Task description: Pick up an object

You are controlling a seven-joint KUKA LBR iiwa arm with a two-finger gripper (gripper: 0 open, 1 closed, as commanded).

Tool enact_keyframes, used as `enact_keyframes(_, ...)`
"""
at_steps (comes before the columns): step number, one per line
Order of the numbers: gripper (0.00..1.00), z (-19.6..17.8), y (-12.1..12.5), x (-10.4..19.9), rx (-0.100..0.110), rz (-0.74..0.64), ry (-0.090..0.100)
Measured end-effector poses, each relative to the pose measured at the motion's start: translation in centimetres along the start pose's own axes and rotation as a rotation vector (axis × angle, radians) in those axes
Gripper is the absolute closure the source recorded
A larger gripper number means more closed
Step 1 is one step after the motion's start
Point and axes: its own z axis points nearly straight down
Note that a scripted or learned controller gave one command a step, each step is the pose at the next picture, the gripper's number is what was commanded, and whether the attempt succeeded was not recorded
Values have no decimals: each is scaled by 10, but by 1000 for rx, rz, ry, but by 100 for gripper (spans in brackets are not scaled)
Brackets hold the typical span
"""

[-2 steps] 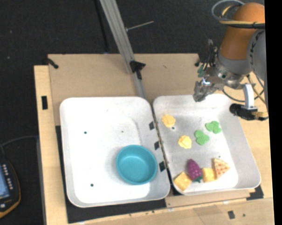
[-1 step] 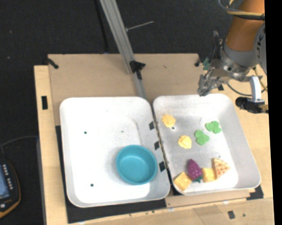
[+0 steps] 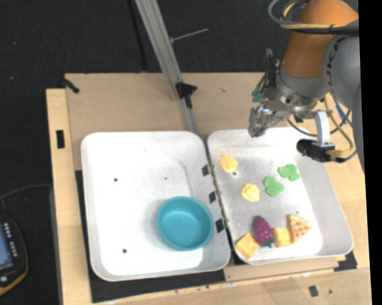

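My gripper (image 3: 259,126) hangs above the far edge of the right bin (image 3: 319,193), away from the toys below it. In that bin lie small toy foods: a yellow piece (image 3: 228,163) nearest the gripper, another yellow piece (image 3: 250,191), two green pieces (image 3: 274,186) (image 3: 288,172), a purple grape bunch (image 3: 262,229), a yellow block (image 3: 247,245), a small yellow piece (image 3: 282,236) and a pizza slice (image 3: 299,227). Nothing shows between the fingers.
The left bin (image 3: 116,164) holds a teal bowl (image 3: 184,222) near its front right corner. A slanted metal pole (image 3: 164,55) rises behind the bins. The arm's orange band (image 3: 312,36) and cables (image 3: 323,146) hang over the right bin's far right side.
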Motion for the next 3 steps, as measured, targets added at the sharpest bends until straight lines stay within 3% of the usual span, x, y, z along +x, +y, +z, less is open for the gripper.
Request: enact_keyframes(3, 100, 0, -22, 136, 1, -5, 2)
